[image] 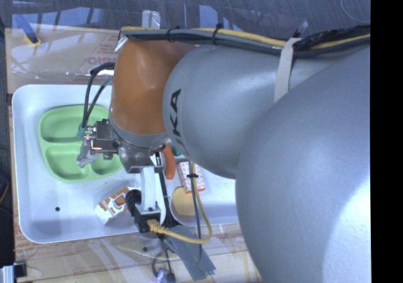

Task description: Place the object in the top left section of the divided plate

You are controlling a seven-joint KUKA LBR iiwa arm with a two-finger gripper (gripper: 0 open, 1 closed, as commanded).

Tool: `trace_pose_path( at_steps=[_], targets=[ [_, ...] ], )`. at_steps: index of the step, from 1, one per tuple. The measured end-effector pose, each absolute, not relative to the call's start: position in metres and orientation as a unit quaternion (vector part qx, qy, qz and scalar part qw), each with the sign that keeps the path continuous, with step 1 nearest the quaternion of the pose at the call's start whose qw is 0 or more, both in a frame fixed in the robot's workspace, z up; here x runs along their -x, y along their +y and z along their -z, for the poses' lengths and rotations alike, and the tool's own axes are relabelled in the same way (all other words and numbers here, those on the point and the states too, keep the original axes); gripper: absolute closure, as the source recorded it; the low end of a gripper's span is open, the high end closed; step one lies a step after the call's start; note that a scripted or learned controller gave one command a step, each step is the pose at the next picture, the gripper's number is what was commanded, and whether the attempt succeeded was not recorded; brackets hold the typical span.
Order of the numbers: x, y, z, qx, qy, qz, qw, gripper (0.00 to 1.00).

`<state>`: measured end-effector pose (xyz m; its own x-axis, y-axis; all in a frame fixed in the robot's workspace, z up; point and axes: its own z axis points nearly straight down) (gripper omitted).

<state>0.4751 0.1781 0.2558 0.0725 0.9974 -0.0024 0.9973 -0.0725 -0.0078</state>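
The gripper, open or closed I cannot tell, hangs over the green divided plate, while the likely object, a small brown-and-white packet just below-right of it, looks light and crushable, best pinched across its narrow sides.

Grey arm — orange band
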Motion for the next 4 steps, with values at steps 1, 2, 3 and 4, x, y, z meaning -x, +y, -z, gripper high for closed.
trace_pose_path(
  at_steps=[1,2,3,4],
  targets=[
    [-0.475,0.179,-0.265,0.73,-0.684,-0.0052,0.003,1.0],
    [-0.476,0.139,-0.268,0.729,-0.684,-0.0024,0.002,1.0],
    [-0.476,0.121,-0.303,0.754,-0.657,-0.0005,0.001,1.0],
    [-0.479,0.135,-0.37,0.79,-0.613,-0.0005,0.001,1.0]
  ],
)
